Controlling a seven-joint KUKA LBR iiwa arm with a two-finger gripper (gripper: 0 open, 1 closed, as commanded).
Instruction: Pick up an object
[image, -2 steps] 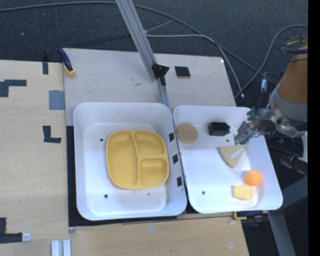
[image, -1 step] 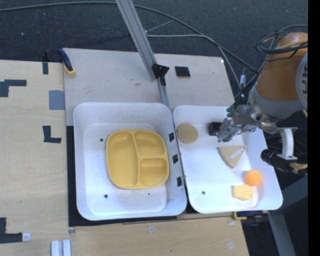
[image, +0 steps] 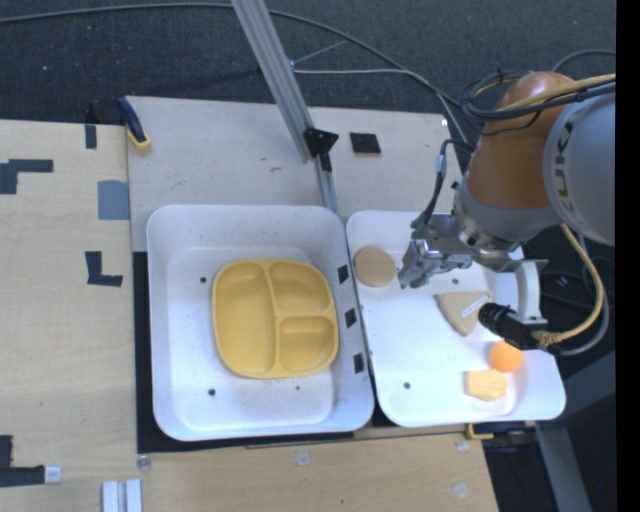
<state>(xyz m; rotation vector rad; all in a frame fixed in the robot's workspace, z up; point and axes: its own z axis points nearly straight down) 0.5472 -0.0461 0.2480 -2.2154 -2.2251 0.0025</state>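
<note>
Nearest me, the yellow block (image: 486, 385) and orange ball (image: 506, 357) crowd the right bin's (image: 420, 400) front corner; farther back, my claw (image: 418, 268), state unclear, hangs beside the tan disc (image: 375, 266). A descent could clip the bin wall.

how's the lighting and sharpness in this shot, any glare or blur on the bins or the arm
Camera view: even, soft light, with faint shadows inside the left bin around the yellow divided plate; the right bin is bright white, nearly washed out, with little surface detail; the gripper and arm look slightly soft; the small items by it stay readable, edges not crisp.
</note>
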